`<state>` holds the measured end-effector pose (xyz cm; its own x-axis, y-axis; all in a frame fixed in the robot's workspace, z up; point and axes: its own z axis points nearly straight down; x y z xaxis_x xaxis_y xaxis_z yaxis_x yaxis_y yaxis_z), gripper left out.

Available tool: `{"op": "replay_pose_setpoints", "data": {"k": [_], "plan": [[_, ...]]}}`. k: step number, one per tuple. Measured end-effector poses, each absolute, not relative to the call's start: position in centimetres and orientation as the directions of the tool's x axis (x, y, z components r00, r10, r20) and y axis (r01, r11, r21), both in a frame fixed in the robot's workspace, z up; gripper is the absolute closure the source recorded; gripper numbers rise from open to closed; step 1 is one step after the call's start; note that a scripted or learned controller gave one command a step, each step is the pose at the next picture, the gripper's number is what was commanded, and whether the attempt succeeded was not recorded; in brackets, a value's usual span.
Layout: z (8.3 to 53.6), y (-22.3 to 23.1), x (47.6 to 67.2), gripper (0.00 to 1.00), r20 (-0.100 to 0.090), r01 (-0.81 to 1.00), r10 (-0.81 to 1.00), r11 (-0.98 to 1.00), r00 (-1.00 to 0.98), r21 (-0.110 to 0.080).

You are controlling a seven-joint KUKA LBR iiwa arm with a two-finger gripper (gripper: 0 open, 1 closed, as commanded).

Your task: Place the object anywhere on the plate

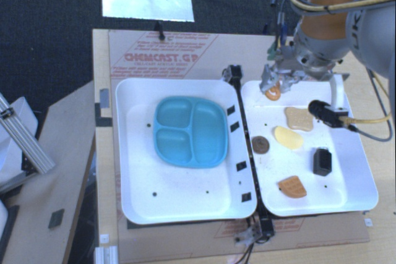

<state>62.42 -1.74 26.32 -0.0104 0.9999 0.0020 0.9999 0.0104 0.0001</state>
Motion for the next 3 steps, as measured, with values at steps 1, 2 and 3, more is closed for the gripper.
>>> {"op": "replay_pose_setpoints", "data": {"k": [1, 2, 3], "plan": [[24.6, 3.3, 61.9, 1.0, 0.001, 1.0, 1.0, 0.009, -0.009, 0.0], [23.2, 8.8, 61.2, 1.0, 0.002, 1.0, 1.0, 0.01, -0.01, -0.001], [22.8, 14.6, 60.6, 1.0, 0.001, 1.0, 1.0, 0.01, -0.01, 0.001]]}}
